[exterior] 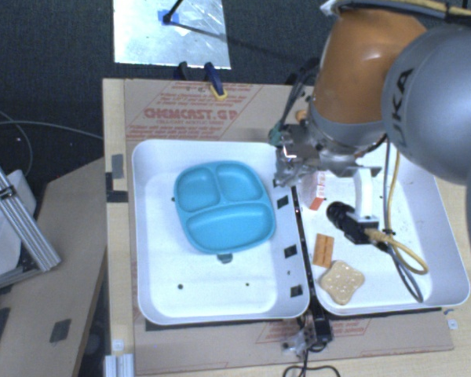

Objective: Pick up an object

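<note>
The gripper (289, 163) hung over the 10 o'clock corner of the right bin (443, 250), close to the divider; how its grip stood could not be made out. A red-and-white packet (318, 191) lay just at its 4 o'clock. An orange block (323, 250) and a tan biscuit (341, 281) lay toward that bin's 7 o'clock. A blue divided plate (224, 206) sat mid left bin (212, 289).

The blue plate (224, 206) takes the middle of the left bin (212, 293); at its 6 o'clock the white floor is free.
</note>
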### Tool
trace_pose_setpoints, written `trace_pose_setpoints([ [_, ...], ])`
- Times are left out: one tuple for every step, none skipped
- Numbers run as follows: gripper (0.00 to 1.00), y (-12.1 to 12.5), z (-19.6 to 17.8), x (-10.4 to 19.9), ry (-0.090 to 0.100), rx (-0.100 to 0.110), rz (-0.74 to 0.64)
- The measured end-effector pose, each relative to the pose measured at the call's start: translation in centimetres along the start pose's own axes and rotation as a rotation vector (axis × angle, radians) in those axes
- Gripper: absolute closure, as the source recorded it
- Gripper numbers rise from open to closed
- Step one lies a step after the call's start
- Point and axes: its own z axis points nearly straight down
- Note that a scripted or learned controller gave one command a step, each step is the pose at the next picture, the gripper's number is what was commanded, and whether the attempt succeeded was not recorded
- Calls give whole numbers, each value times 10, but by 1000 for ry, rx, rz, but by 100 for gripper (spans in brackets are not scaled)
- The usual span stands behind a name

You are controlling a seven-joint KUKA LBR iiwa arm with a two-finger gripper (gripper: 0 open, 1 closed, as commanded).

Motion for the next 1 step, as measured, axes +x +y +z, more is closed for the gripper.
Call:
trace_pose_setpoints([
  [0, 1, 1, -2, -2, 0, 3],
])
